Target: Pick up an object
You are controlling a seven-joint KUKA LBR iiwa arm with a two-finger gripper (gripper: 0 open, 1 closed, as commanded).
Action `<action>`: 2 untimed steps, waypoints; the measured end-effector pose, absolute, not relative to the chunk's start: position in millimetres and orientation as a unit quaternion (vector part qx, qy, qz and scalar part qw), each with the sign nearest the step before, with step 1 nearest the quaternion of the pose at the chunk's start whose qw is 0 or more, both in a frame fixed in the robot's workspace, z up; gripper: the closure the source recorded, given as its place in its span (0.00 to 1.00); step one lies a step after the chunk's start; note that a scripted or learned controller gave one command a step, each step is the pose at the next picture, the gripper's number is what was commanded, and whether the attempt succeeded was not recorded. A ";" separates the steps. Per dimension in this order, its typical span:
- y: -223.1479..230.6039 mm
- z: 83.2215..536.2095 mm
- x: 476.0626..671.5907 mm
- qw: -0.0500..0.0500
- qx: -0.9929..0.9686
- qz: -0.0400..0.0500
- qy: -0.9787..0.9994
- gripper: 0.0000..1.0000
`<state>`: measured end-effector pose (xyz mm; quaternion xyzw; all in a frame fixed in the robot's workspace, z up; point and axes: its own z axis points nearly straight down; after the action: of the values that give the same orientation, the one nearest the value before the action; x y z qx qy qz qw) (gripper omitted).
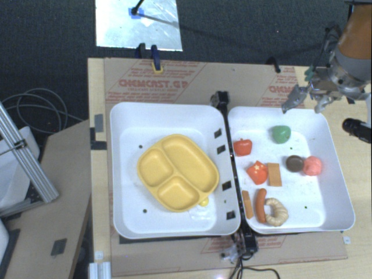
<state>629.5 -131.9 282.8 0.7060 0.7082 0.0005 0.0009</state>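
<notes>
My gripper (308, 102) hangs above the far rim of the right bin (334, 156), open, with nothing between its fingers. Below it in that bin lie several toy foods: a green piece (281, 133), a red pepper (242, 147), an orange-red strawberry (257, 171), a brown cracker (274, 174), a dark brown ball (294, 163) touching a pink piece (313, 165), a sausage (261, 205), a thin orange stick (247, 204) and a beige ring-shaped pastry (277, 211). The green piece is the nearest to the gripper.
The left bin (125, 156) holds a yellow three-compartment plate (177, 171). A black divider (226, 150) runs between the bins. A shiny sheet (138, 16) lies beyond the bench, cables (35, 106) and a metal rail (23, 156) at the left.
</notes>
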 end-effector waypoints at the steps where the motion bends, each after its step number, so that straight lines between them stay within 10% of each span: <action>1: -178.9 187.7 619.0 -0.002 0.708 -0.002 0.706 0.00; 2: -205.8 81.5 668.2 -0.004 0.706 -0.001 0.708 0.00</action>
<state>668.2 -205.8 81.5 0.7059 0.7083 -0.0009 -0.0036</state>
